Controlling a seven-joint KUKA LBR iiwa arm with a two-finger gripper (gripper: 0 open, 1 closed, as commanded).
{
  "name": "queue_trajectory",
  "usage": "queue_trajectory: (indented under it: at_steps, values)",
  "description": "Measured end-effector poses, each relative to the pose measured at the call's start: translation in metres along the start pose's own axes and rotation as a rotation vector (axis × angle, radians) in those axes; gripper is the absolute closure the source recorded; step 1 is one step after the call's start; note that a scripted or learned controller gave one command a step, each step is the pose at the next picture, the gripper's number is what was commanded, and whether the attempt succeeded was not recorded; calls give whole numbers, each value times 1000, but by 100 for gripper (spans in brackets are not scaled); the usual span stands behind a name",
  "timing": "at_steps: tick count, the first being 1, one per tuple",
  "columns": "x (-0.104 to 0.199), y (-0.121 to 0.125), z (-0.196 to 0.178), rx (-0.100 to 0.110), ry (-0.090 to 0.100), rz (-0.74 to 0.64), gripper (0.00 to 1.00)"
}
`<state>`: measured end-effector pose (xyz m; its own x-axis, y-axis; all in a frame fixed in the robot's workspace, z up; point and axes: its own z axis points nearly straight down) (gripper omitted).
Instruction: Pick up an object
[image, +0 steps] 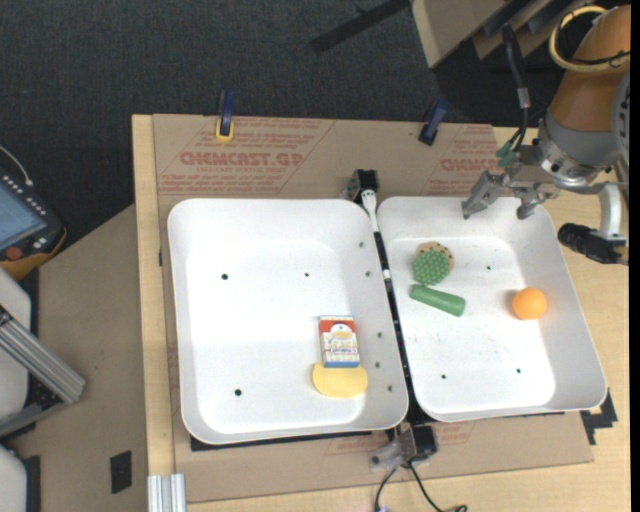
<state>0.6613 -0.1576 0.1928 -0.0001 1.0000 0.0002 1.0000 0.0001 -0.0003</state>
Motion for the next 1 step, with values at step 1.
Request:
queue_trajectory:
  at_steps: [1]
  values:
    - [5,-45,67,10,3,2,0]
